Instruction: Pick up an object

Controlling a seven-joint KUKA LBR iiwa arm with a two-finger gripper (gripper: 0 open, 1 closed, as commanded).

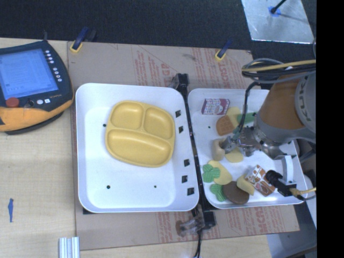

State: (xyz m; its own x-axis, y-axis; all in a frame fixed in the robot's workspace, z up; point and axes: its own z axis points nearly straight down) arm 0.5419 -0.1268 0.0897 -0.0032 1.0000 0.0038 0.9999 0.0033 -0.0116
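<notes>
The right bin [200, 123] holds several small toy foods: a pink-and-white carton [214, 106], a brown round piece [225, 124], pale yellow pieces [234, 156], green pieces [211, 172], a dark brown disc [234, 193] and a brown-white wrapped piece [260, 180]. My gripper [235, 143] is low in the middle of this bin, among the yellow pieces, with the grey and orange arm [282, 109] coming from the right. The arm hides the bin's right part.
The left bin [91, 187] holds a yellow divided plate [141, 133]. A teach pendant with a blue screen [29, 85] lies at the far left on the bench. Black clips [183, 82] sit between the two bins. Cables [269, 66] loop above the arm.
</notes>
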